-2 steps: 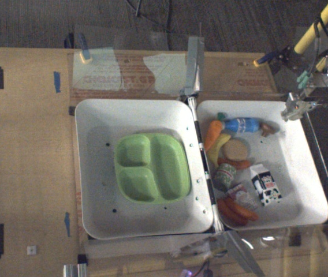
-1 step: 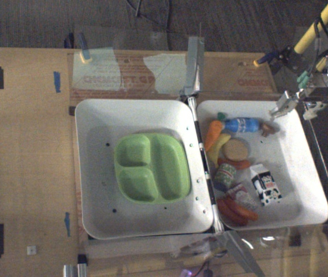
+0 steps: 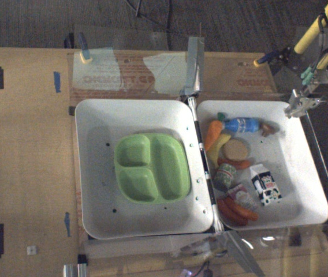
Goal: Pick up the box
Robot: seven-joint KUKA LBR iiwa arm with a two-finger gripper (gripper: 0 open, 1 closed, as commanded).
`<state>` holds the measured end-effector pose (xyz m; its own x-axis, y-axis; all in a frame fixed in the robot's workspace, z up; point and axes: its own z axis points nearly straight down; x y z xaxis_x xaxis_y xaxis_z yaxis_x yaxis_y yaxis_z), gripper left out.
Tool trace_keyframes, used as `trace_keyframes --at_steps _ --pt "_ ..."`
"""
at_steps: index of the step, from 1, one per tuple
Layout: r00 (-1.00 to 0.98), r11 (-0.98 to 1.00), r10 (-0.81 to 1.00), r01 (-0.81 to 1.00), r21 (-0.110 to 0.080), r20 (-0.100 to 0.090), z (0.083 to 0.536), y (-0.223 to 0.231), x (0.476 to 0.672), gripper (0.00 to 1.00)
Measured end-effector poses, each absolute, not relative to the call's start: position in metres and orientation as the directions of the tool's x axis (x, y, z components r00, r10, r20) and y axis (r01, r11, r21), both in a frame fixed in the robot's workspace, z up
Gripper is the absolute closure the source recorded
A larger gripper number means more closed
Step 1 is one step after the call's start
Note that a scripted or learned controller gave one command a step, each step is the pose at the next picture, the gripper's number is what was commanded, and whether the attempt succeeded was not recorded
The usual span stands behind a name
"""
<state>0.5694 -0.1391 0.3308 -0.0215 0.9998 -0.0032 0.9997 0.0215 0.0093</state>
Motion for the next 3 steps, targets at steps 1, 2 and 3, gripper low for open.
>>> trace_keyframes --at_steps 1,2,3 --pt "0.09 -0.09 0.996 0.996 0.004 -0.002 0.321 -0.156 0.603 1.0" --pt "-0.276 0.276 0.961 0.961 0.002 -0.001 0.198 -0.219 0.566 1.0" --pt "0.626 -0.626 0.779 0.779 0.0 -0.001 0.199 -0.209 0.603 1.0"
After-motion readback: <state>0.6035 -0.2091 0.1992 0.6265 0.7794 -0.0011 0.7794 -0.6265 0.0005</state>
